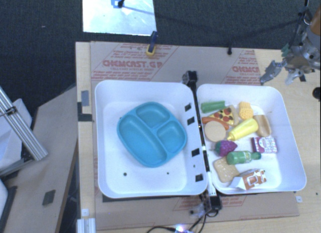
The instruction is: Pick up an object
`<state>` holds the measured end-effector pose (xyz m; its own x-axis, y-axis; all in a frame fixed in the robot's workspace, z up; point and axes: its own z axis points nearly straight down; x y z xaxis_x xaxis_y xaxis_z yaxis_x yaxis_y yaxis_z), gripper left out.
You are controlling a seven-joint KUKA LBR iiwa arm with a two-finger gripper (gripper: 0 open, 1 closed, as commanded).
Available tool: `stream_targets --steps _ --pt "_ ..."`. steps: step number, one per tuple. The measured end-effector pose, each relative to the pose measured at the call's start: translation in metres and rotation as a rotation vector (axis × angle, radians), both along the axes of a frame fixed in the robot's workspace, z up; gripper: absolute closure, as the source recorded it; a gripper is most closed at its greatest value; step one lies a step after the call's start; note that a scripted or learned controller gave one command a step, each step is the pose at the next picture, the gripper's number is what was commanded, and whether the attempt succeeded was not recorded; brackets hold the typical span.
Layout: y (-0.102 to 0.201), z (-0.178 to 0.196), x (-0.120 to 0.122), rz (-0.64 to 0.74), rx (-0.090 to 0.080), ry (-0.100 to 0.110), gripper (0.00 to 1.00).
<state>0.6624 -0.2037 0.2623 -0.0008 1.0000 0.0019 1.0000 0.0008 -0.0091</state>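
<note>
The right bin [288, 146] holds several toy foods: a green pepper [213, 106], a pizza slice [224, 115], corn [245, 110], a yellow mustard bottle [244, 128], a hot dog [263, 124], a round cookie [214, 131], purple grapes [226, 147], a green bottle [243, 156], a maroon carton [264, 144], a cracker [223, 169] and an orange carton [254, 179]. My gripper [283, 73] hangs open above the bench beyond the right bin's far right corner, with nothing between its fingers.
The left bin [108, 177] holds a blue divided plate [152, 133]. A black divider [196, 131] joins the two bins. A yellow clip [151, 51] sits on the cardboard behind them. A shiny metal sheet [119, 5] lies at the far back.
</note>
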Motion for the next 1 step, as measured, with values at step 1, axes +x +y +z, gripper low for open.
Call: stream_targets --steps 1 --pt "0.0008 0.0058 0.0018 0.002 -0.002 -0.009 0.0"
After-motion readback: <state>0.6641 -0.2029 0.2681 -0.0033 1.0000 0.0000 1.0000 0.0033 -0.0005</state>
